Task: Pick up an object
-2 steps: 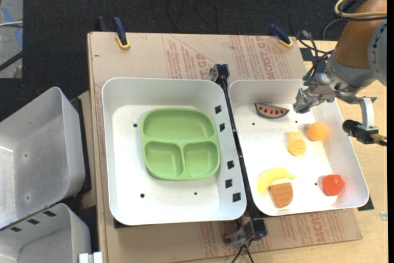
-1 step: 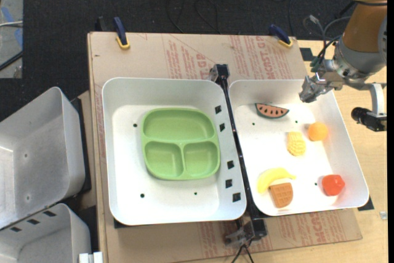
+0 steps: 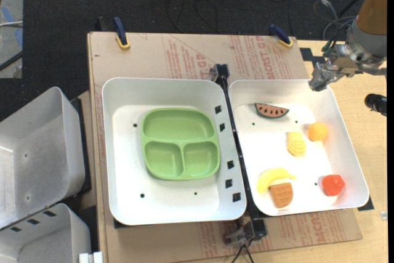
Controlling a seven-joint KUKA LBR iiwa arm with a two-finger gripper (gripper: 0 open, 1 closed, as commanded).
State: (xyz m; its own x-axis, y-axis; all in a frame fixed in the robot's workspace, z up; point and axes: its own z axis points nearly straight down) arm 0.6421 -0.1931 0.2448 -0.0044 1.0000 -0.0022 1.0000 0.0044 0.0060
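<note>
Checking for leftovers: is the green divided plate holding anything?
Empty. The green divided plate shows bare green in all three compartments; the toy foods lie in the right bin.

Arm (image 3: 372,21) chopped off by the right edge, gripper (image 3: 319,82) fingers too small to be read

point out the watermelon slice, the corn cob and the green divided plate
watermelon slice (image 3: 271,110), camera view, on its red flesh near the middle
corn cob (image 3: 296,144), camera view, on the middle of its yellow kernels
green divided plate (image 3: 180,124), camera view, on the floor of its wide top compartment
</note>
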